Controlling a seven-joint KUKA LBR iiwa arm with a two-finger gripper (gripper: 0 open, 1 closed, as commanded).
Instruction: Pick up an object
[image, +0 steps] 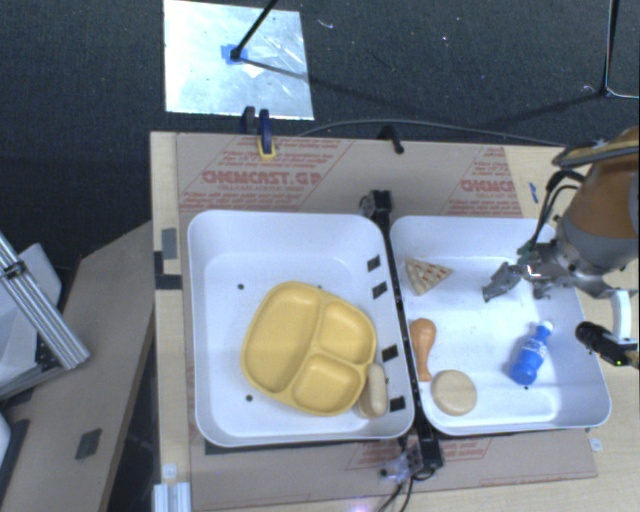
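My gripper (520, 285) hangs over the back right part of the right bin (480, 236), open, with nothing between its fingers. Just in front of it a blue bottle (530, 353) with a white cap lies tilted on the bin floor. A tan drumstick (423, 345) lies near the bin's left wall, and a round beige bun (453, 392) sits in front of it. A waffle-patterned wedge (427, 274) lies at the back left, to the left of the gripper.
The left bin (225, 300) holds a yellow divided tray (310, 347) and a small beige roll (373, 390) against its front right corner. A black divider (392, 300) runs between the bins. A metal sheet (235, 58) lies beyond the bench.
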